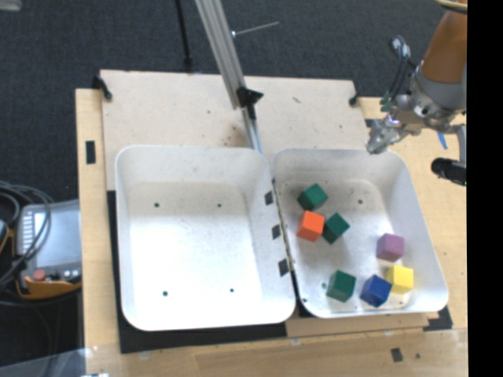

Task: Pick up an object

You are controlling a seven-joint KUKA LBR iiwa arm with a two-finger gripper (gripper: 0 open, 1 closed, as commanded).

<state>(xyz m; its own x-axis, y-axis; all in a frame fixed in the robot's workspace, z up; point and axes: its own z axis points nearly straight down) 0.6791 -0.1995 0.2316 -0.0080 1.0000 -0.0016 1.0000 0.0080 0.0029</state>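
Your gripper [383, 140] hung over the right bin's [418, 210] far right corner.
You couldn't tell its grip; an orange cube [311, 225] sat near the bin's left wall.

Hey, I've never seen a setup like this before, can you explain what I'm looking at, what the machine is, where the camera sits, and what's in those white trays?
This is one picture, taken by a camera fixed above a wooden bench and looking down at a slant. The grey and orange thing at the upper right is a robot arm. Its claw hangs over the back rim of the right tray, with nothing visibly in it. Two shallow white trays sit side by side. In the right one lie small blocks: three green blocks, an orange block, a purple block, a yellow block and a blue block. The left tray sits beside it. The arm's job is to pick up one object.
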